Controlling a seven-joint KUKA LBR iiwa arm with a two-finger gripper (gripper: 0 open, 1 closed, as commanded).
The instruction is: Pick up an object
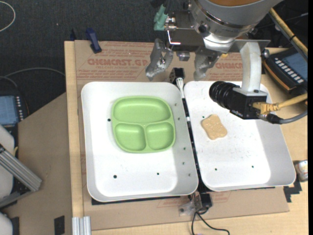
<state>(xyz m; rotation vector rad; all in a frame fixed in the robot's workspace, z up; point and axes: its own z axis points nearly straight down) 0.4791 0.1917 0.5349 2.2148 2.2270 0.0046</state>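
Tan biscuit-like piece (213, 127), flat, lumpy-edged, lies in right white bin (254, 173), upper left part. Green three-compartment plastic tray (143, 124) in left bin (132, 180). Metal pincer (178, 65) splayed wide, holding nothing, above bins' far edge.

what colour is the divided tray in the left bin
Light green, plain with no pattern; the divided tray shows clearly in the camera view.

arm (234, 9): grey shell, orange band above wrist | wrist: silver ring, bare metal bracket | gripper (178, 65): two grey metal fingers (157, 61) | green connector and cables left of bracket
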